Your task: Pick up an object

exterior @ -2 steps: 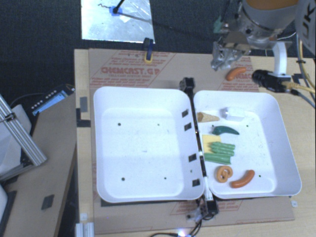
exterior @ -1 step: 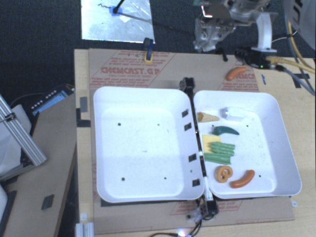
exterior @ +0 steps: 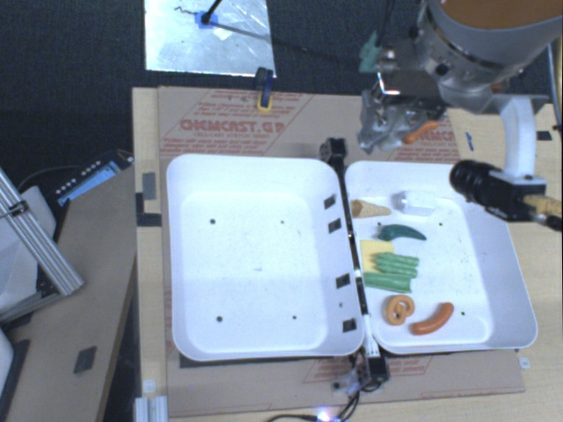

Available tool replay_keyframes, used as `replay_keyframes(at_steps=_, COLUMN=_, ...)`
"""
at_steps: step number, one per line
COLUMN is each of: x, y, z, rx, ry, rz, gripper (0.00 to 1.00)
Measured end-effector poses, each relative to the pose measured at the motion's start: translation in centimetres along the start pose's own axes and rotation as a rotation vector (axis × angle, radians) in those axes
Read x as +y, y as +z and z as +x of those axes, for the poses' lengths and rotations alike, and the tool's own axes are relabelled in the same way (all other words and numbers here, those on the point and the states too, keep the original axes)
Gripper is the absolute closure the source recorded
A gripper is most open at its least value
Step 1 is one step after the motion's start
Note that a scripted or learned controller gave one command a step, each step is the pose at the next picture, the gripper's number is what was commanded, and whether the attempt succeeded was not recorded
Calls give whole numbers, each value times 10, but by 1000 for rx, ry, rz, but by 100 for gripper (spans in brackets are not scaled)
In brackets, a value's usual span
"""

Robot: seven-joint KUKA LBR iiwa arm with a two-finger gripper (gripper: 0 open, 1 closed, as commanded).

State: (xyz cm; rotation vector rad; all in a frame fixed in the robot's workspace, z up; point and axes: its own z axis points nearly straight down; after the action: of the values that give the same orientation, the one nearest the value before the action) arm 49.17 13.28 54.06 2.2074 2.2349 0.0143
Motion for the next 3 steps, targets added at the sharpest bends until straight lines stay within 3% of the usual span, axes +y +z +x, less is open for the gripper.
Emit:
replay_keyframes(at_steps=1, x=-7, y=118, z=40, rx=-8, ry=4, rz=16, gripper=100)
replay_keyframes(at_steps=2, x=-7, y=211, z=104, rx=-7, ry=3, rz=14, gripper=100)
replay_keyframes(at_steps=3, x=-9, y=381, z=98, rx=-11, ry=12, rz=19, gripper=100)
